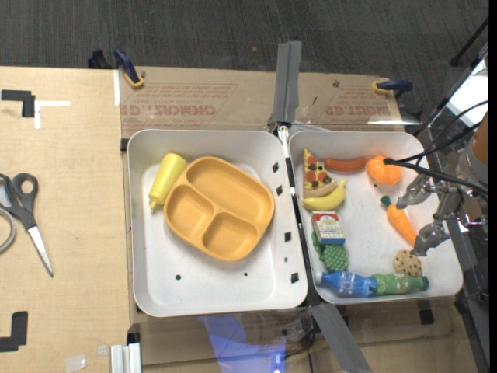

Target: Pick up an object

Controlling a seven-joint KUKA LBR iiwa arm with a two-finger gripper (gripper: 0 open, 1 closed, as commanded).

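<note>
1. Tool (420, 219): fingers spread apart, gripping nothing, poised over the right edge of the right bin (365, 264).
2. Carrot (401, 222): lying in the right bin, just left of the tool, between its two fingertips' line.
3. Cookie (407, 263): beside the lower fingertip.
4. Left bin (155, 286): contains a yellow divided plate (218, 207).

Robotics lab: clamped cardboard (264, 99), toy-food bins (140, 231), taped markers (19, 103).

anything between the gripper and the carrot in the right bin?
Nothing visible. The gripper hangs at the right bin's right side, fingers spread, with the carrot lying just to its left, flat on the bin floor. The cookie sits close below the lower fingertip, and the orange lies above the carrot.
</note>
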